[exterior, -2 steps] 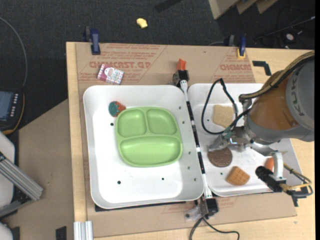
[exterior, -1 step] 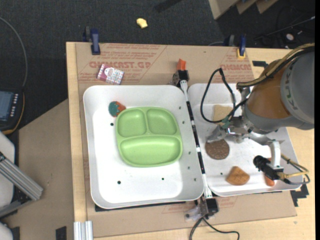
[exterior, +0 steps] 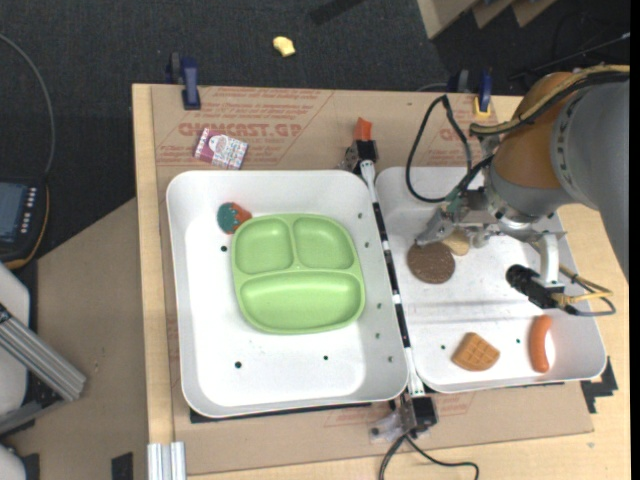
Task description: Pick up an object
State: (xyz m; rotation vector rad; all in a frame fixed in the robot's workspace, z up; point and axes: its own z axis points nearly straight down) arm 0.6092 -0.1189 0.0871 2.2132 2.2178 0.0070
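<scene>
Reaching down, the claw point(exterior: 455, 236) hangs just above a brown cookie point(exterior: 432, 263); grip unclear; next, close and lift.

We see a brown surface point(exterior: 300, 118) with red printed letters along its far part. On its far left lies a small pink and white packet point(exterior: 220, 148). Two blue clamps hold the far edge, one at the left point(exterior: 186, 80) and one at the right point(exterior: 484, 92). Between the two bins, at their far end, sits a small orange and black clip point(exterior: 364, 142). On the dark floor beyond the surface lies a small yellow piece point(exterior: 285, 45). At the far left edge stands a dark device with an orange rim point(exterior: 20, 218).
</scene>
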